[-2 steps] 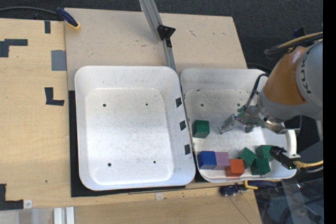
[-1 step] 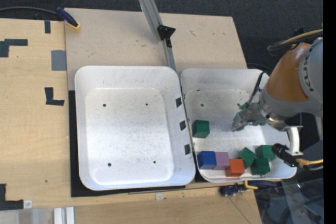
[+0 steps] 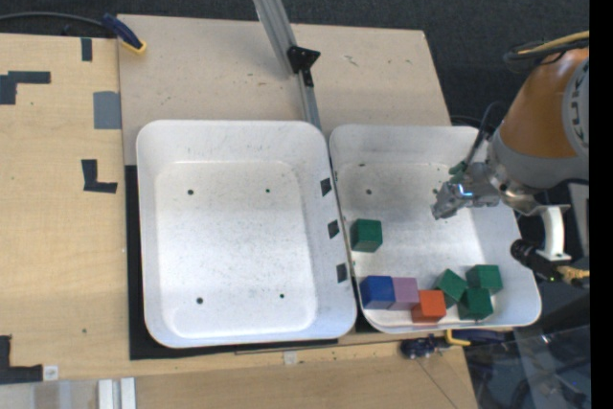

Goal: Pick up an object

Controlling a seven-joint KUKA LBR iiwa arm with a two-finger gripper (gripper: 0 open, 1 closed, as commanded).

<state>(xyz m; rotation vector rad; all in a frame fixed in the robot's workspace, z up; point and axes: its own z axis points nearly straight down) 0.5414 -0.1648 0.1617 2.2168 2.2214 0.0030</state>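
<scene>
Two shallow white bins sit side by side on the wooden surface [image 3: 230, 72]. The left bin [image 3: 153, 148] meets the right bin [image 3: 402, 134] along a shared middle rim. The tool [image 3: 448, 202] hangs over the right bin's far-right portion, near that bin's right rim; whether it is spread or pressed together cannot be told. One green cube [image 3: 367, 235] lies alone near the middle rim, bare floor between it and the tool. Along the near rim crowd a blue cube [image 3: 377, 291], purple cube [image 3: 405, 290], orange cube [image 3: 431, 305] and three green blocks [image 3: 471, 289].
</scene>
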